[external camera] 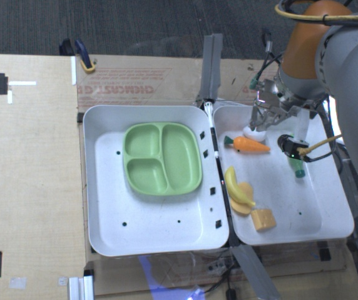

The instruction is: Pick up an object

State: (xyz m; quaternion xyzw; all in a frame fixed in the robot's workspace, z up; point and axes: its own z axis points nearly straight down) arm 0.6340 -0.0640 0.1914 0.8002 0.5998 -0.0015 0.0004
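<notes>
A tan cheese-like wedge point(263, 219) lies beside a yellow banana point(236, 188); the tool point(260, 121), grip state unclear, hangs over an orange toy carrot point(249, 144)

Glossy plastic bins point(104, 230), matt green tray point(163, 158)

cam: fixed overhead | slanted down | both bins point(97, 186) framed

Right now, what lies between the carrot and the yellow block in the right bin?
In the camera view, the banana lies between the carrot and the yellow block, with bare white bin floor around them.
</notes>
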